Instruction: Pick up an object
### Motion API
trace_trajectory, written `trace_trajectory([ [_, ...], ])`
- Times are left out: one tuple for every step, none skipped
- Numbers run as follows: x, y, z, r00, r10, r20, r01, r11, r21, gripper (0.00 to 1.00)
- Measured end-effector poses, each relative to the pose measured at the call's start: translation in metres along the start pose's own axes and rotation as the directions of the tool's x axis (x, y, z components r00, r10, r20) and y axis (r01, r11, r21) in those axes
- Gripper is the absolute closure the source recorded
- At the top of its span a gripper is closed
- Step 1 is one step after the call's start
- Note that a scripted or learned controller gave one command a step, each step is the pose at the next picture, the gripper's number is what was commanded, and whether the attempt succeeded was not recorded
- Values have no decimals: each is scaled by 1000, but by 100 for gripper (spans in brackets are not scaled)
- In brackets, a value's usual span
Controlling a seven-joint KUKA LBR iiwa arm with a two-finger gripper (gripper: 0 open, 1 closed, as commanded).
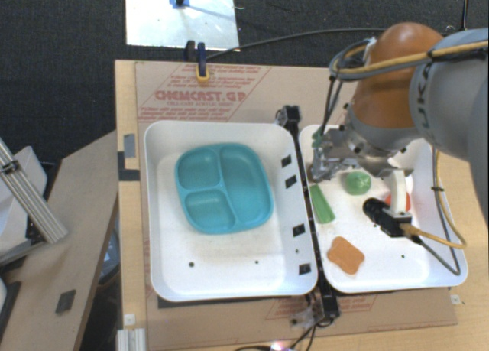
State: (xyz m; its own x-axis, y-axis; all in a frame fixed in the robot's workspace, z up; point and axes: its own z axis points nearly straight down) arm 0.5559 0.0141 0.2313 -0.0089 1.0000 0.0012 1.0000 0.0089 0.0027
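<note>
You are looking down on a desk [127, 212] that carries 2 shallow white bins side by side.

Nearest to you, in the right bin [397, 269], an orange flat piece [346, 255] lies close to the near wall, clear of everything else. Just beyond it a green strip [321, 206] lies along the divider between the 2 bins. A little farther and to the right sits a round green lump [357, 183]. At the right side of that bin a white and red-orange thing [399, 189] is partly hidden, and you cannot tell what it is.

The pincer [324, 163] hangs over the far left part of the right bin, just beyond the green strip and just left of the round green lump. Nothing shows in its grip, and you cannot tell whether it is released or clenched. The arm [401, 74] reaches in from the right.

In the left bin [229, 261] 1 teal divided plate [224, 187] lies flat near the middle.

Beyond the bins a cardboard sheet [221, 89] with red print covers the desk, with a blue and yellow clamp [200, 63] at its far edge.
</note>
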Motion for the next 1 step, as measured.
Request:
trace_trajectory([
  [50, 15, 12, 1000, 0, 1, 0, 1000, 0, 100],
])
